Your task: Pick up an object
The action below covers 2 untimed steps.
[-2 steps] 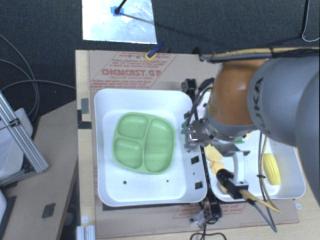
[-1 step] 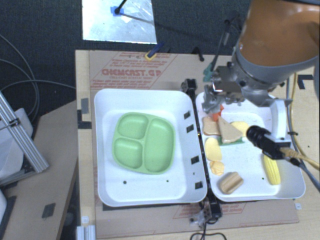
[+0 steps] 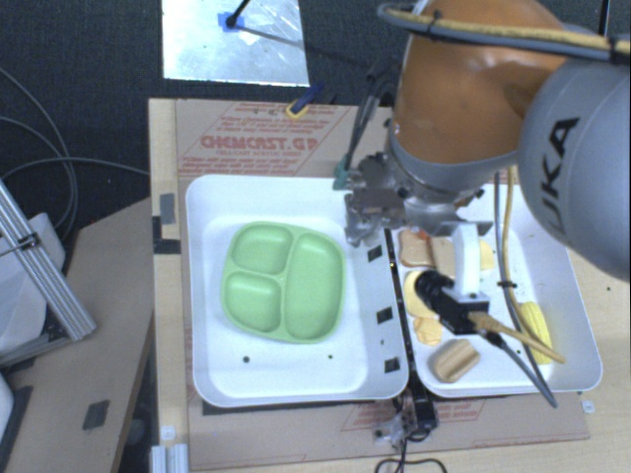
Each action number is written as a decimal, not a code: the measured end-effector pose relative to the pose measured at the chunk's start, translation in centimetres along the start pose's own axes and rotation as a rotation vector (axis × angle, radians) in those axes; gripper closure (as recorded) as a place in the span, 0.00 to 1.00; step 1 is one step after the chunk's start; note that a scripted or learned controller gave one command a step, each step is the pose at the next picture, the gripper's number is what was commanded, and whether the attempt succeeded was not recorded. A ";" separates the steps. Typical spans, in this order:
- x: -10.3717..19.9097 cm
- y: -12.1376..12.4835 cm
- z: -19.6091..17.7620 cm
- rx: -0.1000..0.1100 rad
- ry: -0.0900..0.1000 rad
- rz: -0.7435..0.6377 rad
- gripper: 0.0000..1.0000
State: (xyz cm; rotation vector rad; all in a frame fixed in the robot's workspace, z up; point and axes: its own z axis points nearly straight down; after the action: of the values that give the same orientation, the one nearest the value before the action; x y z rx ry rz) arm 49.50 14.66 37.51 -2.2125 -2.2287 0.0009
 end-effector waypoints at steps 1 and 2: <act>-2.2 12.4 18.1 0.005 -0.005 0.010 1.00; 1.6 9.0 19.1 0.002 0.001 0.002 1.00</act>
State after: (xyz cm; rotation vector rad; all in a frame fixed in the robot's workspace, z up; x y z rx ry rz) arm 58.49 16.32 18.45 -2.2131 -2.2256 0.0025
